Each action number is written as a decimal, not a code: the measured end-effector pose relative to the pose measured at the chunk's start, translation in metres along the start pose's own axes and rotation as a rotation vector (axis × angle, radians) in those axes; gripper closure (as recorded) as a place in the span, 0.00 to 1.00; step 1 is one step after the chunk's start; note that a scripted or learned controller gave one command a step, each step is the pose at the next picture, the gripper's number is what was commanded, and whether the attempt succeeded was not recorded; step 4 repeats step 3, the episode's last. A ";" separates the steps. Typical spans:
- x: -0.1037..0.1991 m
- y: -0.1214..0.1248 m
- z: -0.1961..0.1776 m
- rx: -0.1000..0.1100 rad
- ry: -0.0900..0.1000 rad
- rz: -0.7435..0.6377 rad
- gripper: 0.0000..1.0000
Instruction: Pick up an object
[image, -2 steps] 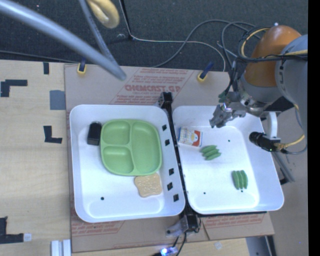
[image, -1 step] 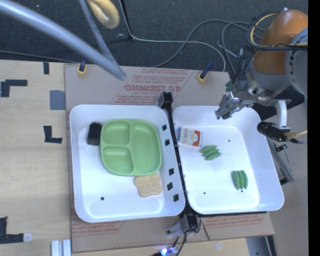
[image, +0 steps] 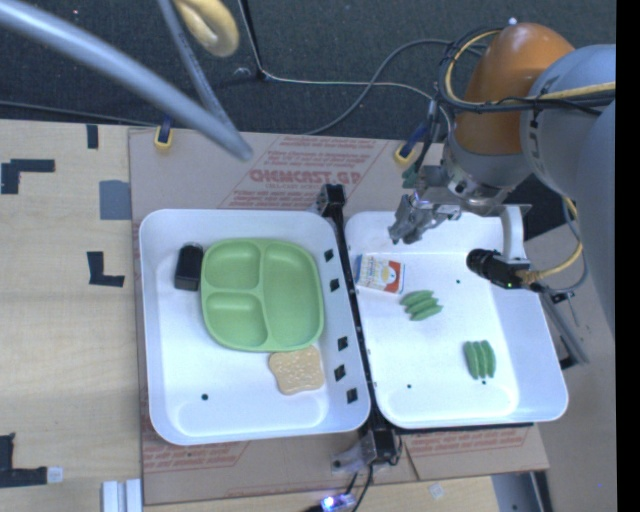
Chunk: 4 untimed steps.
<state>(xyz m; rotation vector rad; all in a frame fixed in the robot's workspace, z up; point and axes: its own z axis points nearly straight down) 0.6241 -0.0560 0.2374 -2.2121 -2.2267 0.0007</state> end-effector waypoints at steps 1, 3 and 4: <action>0.054 0.006 0.011 0.001 0.000 0.001 1.00; 0.158 0.003 0.026 0.000 -0.001 0.000 1.00; 0.158 0.003 0.026 0.000 -0.001 0.000 1.00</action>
